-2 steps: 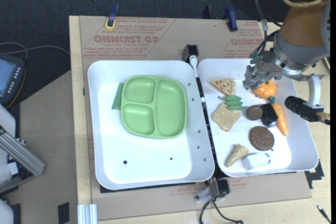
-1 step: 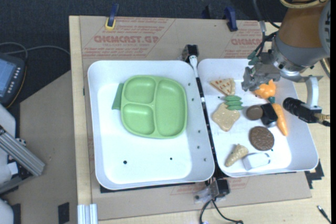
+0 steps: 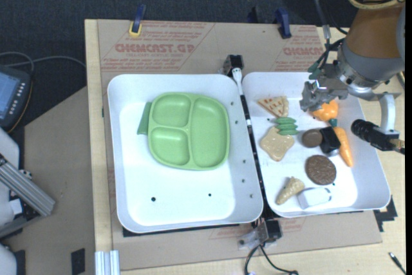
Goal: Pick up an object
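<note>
the arm (image 3: 376, 16) is cut off by the top and right edges, so its upper part cannot be followed. the pincer (image 3: 315, 100) is seen as a dark, blurred cluster, and what lies between its tips cannot be made out. an orange piece (image 3: 326, 111) just below it is partly covered by it, and contact between the two cannot be judged. the black object (image 3: 329, 140) beside the carrot (image 3: 344, 146) is too small to be identified. the dark device (image 3: 13, 96) at the left is cropped by the edge. the right bin (image 3: 373, 187) has its far corner hidden behind the arm.
</note>
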You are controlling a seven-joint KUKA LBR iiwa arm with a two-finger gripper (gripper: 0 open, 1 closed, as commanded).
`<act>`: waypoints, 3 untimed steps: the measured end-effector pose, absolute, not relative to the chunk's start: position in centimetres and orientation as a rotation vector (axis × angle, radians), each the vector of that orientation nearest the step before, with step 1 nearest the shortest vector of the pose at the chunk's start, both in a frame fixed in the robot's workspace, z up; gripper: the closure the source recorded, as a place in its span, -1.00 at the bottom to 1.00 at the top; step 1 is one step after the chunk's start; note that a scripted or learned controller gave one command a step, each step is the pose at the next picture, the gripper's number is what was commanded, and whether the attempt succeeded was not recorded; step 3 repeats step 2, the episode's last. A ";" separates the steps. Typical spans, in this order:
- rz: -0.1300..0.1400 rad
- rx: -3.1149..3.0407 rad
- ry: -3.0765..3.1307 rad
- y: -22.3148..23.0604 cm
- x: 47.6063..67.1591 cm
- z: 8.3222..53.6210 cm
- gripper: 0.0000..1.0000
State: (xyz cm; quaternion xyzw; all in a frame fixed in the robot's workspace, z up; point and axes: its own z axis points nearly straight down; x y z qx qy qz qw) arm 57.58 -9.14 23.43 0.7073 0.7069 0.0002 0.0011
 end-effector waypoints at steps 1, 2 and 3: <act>-0.003 2.224 2.221 -10.0 57.2 22.4 1.00; 0.003 2.216 2.221 -8.9 58.4 23.4 1.00; 0.003 2.216 2.221 -8.9 58.4 23.4 1.00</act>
